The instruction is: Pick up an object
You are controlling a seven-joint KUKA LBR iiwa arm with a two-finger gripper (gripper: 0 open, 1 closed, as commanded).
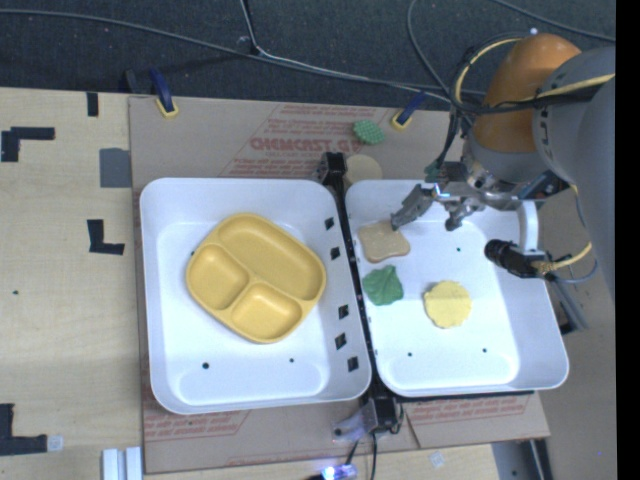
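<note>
- claw (432, 213): over the right bin (520, 363), near its far edge; fingers spread wide, nothing between them.
- tan piece (384, 242): flat on the bin floor, just beside the left fingertip, on its near-left.
- green piece (383, 286): nearer the camera, just beside the tan one.
- yellow piece (447, 304): right of the green.
- yellow tray (256, 277): left bin (170, 368).

Dark carpet (90, 48), cardboard sheet (280, 143) (printed red), wooden bench (60, 298)
</note>
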